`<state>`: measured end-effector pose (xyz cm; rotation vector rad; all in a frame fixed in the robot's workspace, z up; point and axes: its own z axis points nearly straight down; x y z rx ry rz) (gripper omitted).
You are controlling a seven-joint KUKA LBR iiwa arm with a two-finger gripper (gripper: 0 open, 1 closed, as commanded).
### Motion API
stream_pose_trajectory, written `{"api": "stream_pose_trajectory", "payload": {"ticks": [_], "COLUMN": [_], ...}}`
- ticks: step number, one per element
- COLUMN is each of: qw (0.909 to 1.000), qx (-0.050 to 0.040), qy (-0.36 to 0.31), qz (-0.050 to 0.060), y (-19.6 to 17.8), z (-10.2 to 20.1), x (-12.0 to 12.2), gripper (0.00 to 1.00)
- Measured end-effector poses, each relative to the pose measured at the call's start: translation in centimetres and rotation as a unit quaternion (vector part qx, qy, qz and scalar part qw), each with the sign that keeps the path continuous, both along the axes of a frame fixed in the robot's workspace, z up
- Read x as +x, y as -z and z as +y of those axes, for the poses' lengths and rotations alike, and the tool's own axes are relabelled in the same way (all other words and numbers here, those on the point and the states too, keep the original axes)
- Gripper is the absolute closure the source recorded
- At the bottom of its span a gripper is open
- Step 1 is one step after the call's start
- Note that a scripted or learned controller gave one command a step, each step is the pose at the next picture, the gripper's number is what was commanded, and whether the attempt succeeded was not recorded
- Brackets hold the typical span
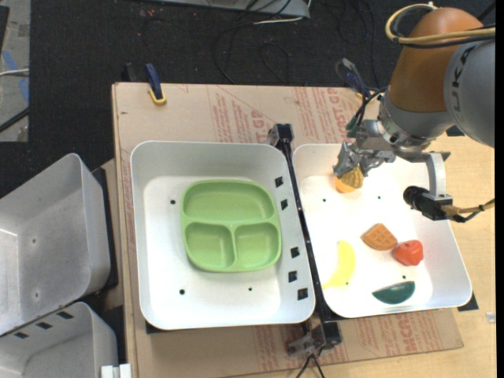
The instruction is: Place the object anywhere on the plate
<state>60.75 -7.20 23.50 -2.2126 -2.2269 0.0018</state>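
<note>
Overhead, the claw pinches one yellow-orange piece, four other toys lie loose, one green plate.

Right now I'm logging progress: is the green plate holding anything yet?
Nothing yet. All three compartments of the green plate show bare green; the yellow-orange object sits at the end effector over the right bin.

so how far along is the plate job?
Done: nothing on the green plate in the left bin yet. In hand: the gripper is down at a yellow-orange object at the far end of the right bin; I can't tell whether it is gripped. Left: secure it, carry it across, set it on the plate. The banana and three other pieces lie untouched.
</note>
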Motion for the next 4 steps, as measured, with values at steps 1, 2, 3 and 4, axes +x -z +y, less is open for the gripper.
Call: {"api": "stream_pose_trajectory", "payload": {"ticks": [1, 2, 3, 4], "qw": [1.0, 1.0, 1.0, 1.0], "qx": [0.0, -0.0001, 0.0001, 0.0], "qy": [-0.001, -0.001, -0.001, -0.001], "qz": [-0.002, -0.002, 0.001, -0.002], "y": [-0.7, -1.3, 0.6, -0.3], "z": [5.4, 11.2, 16.5, 22.2], "x": [0.2, -0.2, -0.8, -1.2], "gripper": [1.0, 1.0, 1.0, 1.0]}}
